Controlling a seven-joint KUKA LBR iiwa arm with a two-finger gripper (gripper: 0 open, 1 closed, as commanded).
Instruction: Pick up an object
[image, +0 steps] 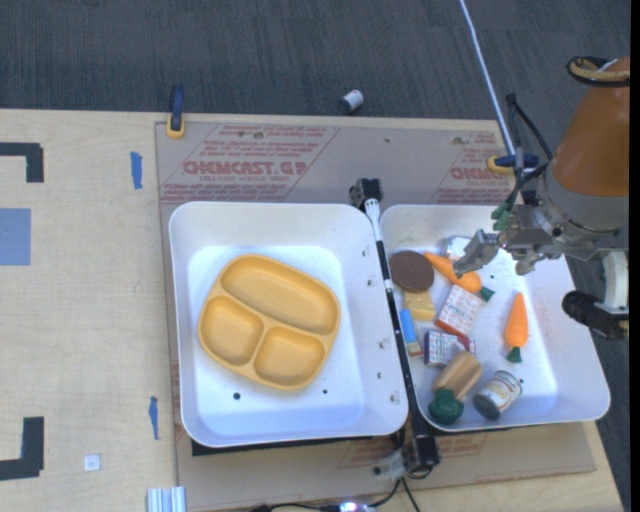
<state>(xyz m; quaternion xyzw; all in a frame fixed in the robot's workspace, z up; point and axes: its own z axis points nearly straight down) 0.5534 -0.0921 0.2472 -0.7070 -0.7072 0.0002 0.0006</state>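
Carrot (516, 322), the loose one lying on the right side of the right bin (580, 395), is one of several candidates for the pick; none has been lifted as far as I can see. A second carrot (446, 271) lies further left beside a brown disc (409, 270), with a red-and-white packet (460, 310) just nearer, then a small purple box (439, 347), a cork-like cylinder (458, 373), a green knob (445, 407) and a small tin (498, 392) toward the near edge. The left bin (190, 250) carries a yellow divided plate (268, 320)

So the task looks to be at its start: everything rests on the bin floor, and the grasp and lift are both left to do.

The gripper (500, 243) hangs over the far part of the right bin, close above the second carrot and the packet. How wide the jaws stand I cannot tell; the metal parts blur together against the white bin. Nothing is visibly caught between them
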